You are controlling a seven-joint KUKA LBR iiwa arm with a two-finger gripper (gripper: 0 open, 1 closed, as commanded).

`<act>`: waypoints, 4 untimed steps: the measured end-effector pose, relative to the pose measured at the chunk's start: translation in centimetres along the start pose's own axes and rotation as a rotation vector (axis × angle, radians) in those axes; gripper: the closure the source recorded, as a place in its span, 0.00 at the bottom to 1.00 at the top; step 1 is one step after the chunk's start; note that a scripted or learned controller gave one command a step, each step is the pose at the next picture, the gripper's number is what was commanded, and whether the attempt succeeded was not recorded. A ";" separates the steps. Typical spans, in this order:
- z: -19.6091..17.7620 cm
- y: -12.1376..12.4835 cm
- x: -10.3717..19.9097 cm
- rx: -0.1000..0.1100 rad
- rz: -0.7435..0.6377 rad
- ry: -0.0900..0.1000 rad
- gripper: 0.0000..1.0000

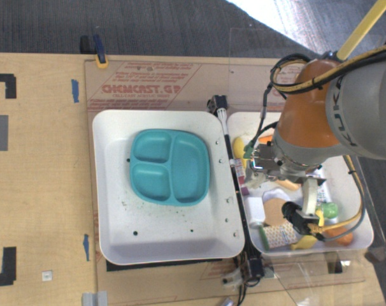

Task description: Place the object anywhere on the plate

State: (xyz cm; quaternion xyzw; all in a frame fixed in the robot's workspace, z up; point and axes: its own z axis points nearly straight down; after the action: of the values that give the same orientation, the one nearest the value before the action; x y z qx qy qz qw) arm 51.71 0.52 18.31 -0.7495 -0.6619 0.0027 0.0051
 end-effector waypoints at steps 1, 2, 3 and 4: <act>-4.9 -1.7 5.9 -0.012 0.288 0.000 1.00; -4.9 -1.7 5.9 -0.011 0.287 -0.002 0.00; -5.9 -1.7 5.9 -0.012 0.285 -0.002 1.00; -5.8 -1.7 5.9 -0.011 0.285 -0.003 0.00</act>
State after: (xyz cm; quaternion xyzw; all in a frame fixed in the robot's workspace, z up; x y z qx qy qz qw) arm 50.84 6.59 24.19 -0.8359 -0.5489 0.0007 -0.0004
